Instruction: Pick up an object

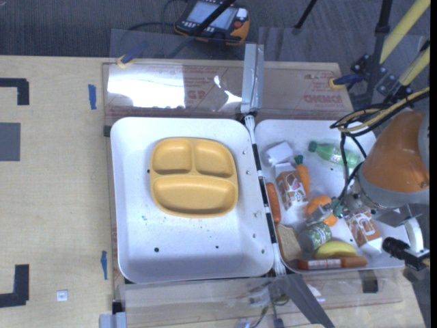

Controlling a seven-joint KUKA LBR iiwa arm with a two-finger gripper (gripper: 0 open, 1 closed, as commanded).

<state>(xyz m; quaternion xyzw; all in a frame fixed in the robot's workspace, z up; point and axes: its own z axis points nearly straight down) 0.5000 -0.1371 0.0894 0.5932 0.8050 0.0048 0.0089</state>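
The right bin (355, 132) holds a heap of small items. Among them are a white box (278, 152), a green bottle (333, 153), a printed juice pouch (291, 189), a carrot (302, 177), an orange sausage shape (273, 202), an orange fruit (317, 204), a green can (317, 236), a banana (337, 248), a red marker (330, 263) and a second pouch (362, 228). My gripper (339, 208) reaches low into this bin from the right, just right of the orange fruit and above the can. The wrist hides much of it, and I see nothing held.
A yellow divided plate (194, 175) lies in the left bin (130, 203). A brown slice (287, 238) sits at the right bin's front left. The orange-banded arm (399, 157) covers the right bin's right side. Clear panels and a handheld controller (212, 18) stand behind the bins.
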